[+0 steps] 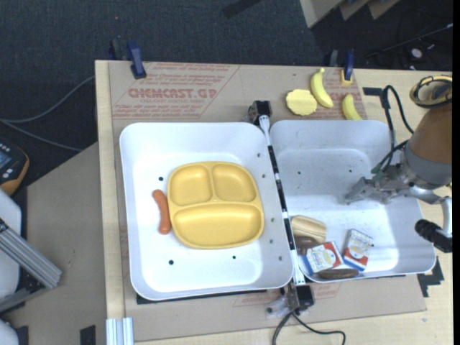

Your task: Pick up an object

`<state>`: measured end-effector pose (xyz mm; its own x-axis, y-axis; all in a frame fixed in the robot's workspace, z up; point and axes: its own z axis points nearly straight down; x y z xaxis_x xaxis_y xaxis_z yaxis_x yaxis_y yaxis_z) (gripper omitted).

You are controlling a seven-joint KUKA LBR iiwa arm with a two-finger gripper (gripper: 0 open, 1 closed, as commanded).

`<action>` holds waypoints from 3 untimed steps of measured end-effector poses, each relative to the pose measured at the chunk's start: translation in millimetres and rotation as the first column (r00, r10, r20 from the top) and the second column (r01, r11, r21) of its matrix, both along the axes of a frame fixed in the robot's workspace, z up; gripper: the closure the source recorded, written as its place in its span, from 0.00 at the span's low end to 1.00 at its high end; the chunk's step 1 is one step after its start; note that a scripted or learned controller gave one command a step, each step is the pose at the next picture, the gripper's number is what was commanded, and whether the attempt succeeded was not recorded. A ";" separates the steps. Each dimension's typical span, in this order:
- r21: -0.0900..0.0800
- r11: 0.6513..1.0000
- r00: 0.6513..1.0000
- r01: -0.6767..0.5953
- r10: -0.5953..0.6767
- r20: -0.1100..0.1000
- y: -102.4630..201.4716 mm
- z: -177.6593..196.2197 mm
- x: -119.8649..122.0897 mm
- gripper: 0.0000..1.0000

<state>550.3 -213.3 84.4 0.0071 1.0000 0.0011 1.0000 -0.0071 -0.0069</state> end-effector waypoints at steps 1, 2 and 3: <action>-0.003 1.000 1.000 -0.016 0.016 0.019 40.4 1.9 121.3 0.00; 0.007 1.000 1.000 -0.004 0.004 0.004 -4.7 1.1 50.3 0.00; -0.004 1.000 1.000 -0.013 0.013 0.015 21.8 1.2 119.8 0.00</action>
